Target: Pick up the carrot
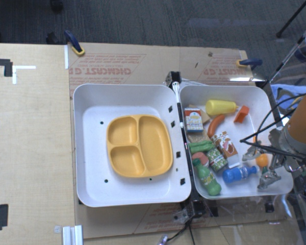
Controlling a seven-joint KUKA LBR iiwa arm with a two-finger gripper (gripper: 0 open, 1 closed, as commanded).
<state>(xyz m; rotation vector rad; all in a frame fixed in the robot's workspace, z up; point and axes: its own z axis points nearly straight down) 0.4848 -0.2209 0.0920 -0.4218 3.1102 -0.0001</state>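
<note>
Orange carrot (241, 115) lies free (right bin (265, 97)), gripper (268, 176) apart.

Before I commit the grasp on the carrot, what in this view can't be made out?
- gripper: a tangle of metal and cables at the right bin's right wall; open or shut is unreadable.
- arm: cut off by the right edge.
- carrot: its lower end is tucked among neighbouring items.
- Packet labels: too small to read.
</note>
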